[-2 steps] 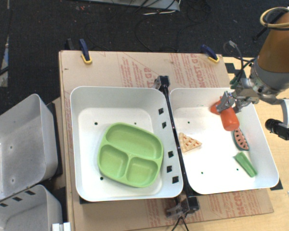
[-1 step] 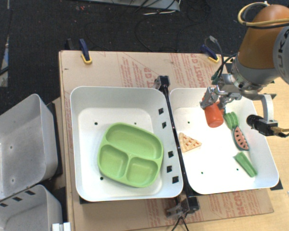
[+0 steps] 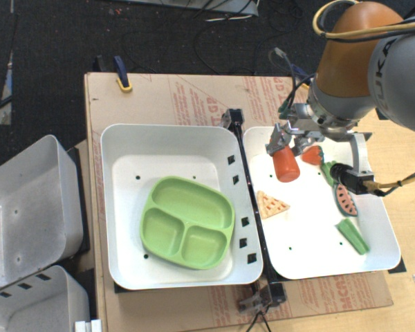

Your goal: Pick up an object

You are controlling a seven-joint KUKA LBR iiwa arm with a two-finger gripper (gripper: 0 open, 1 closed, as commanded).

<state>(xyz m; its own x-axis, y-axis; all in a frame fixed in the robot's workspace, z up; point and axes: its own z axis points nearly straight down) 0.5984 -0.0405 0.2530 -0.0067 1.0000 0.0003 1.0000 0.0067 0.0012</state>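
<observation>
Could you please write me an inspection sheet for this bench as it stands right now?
Surface: wooden bench bearing two white bins, the left bin and the right bin, side by side.
Job's things: red cup, pizza slice, watermelon slice, green stick, orange piece, all in the right bin.
Clutter: green divided plate in the left bin; yellow clamp at the bench's far edge.
Tool: tool directly above the red cup; grip unclear.
Cables: yellow cable beside the right bin; cables on the dark floor.
Surroundings: spare grey bins at left.
</observation>
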